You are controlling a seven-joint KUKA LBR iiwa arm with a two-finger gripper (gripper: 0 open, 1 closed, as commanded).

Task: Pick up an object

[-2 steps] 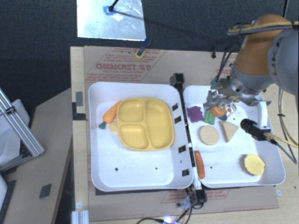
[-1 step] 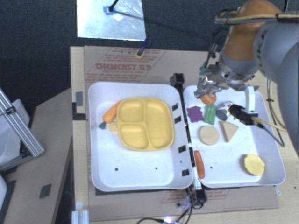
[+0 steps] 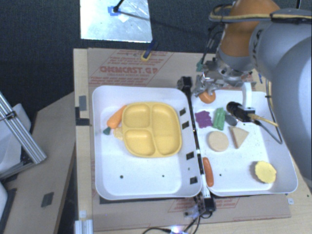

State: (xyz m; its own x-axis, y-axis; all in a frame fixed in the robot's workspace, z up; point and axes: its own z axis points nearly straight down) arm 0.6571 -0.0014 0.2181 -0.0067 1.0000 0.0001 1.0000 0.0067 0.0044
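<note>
Cardboard-topped bench, two white bins. Your gripper (image 3: 208,87) sits low at the right bin's (image 3: 285,174) back corner, right over an orange piece (image 3: 208,97); can't tell its state, so pickup's prob not done yet.

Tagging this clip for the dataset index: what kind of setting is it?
Likely a robot lab grasping bench, not a kitchen. Two white bins sit on cardboard with toy food: a yellow divided plate, a carrot, a hot dog. The gripper hangs over the right bin's far corner.
</note>
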